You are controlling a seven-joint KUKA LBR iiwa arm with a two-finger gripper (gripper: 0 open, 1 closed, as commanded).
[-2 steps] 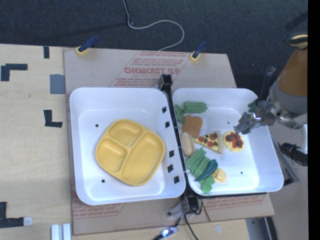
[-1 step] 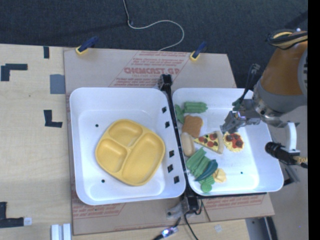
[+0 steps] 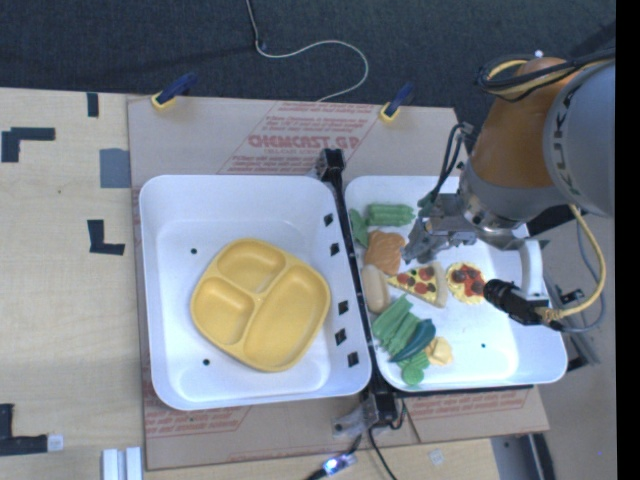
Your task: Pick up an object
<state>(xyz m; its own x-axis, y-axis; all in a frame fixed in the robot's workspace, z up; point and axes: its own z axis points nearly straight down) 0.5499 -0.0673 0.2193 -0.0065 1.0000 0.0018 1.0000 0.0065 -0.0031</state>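
Two white bins sit side by side on the worktop (image 3: 80, 268), and we take the single slanted overhead view as our only source. We see the left bin (image 3: 165, 228) carrying a yellow divided plate (image 3: 262, 303) and nothing else that we can make out. We see the right bin (image 3: 520, 363) crowded with toy food: a green bean pod (image 3: 388, 213) at the top, a brown bun (image 3: 385, 249) below it, a pale sausage-like piece (image 3: 374, 290), a pizza slice (image 3: 422, 283), a small round pizza (image 3: 466, 281), a cluster of green vegetables (image 3: 402, 330) with a blue-green piece among them, and a small yellow piece (image 3: 439, 351)

We see the arm (image 3: 530, 138) reaching in from the right, and its tool (image 3: 425, 240) hangs low over the upper middle of the right bin, just beside the bun and just above the pizza slice. We cannot tell whether it is released or clenched, since its body hides the tips, and we see nothing gripped in it

We judge the step in hand to be the approach, with the pick not yet made. We think the nearest candidates are the bun and the pizza slice. The next move, as we read it, calls for settling on one of them, centring over it clear of its close neighbours, then descending and closing squarely
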